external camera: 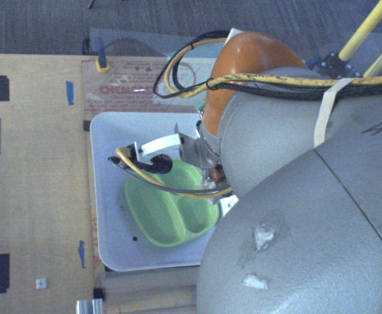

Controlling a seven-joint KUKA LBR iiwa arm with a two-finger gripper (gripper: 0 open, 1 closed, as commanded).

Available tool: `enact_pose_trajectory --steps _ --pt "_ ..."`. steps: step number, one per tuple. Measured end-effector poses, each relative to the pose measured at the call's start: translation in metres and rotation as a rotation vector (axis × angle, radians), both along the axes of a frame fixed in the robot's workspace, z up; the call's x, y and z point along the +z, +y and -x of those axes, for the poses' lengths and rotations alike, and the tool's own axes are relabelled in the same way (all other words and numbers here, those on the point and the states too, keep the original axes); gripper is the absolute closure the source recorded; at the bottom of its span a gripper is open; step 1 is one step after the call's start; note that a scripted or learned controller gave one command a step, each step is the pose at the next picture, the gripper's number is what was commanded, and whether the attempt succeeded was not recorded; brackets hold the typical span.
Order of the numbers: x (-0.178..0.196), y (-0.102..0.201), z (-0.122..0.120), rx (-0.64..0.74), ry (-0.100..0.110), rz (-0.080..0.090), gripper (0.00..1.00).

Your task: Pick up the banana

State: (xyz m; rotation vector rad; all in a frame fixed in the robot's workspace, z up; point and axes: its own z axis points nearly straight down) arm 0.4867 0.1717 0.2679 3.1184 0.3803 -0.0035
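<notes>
Left: tan surface. Next, one white bin, and in it one green dish with two compartments, lying in the bin's middle and right part. One small dark speck on the bin floor, just beside the dish's lower left rim. Right: my pincer is low over the dish's upper right edge, under my grey arm. Its spread: cannot tell. Banana's place: cannot tell.

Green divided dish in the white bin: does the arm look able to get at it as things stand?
Probably yes. The gripper hangs right at the upper right rim of the green dish, inside the white bin, and nothing seems to lie between them.
</notes>
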Motion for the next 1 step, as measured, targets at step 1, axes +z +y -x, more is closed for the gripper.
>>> enact_pose_trajectory --steps 1 --pt "0.0000 -0.0008 -0.0003 -0.002 0.000 0.000 0.00"
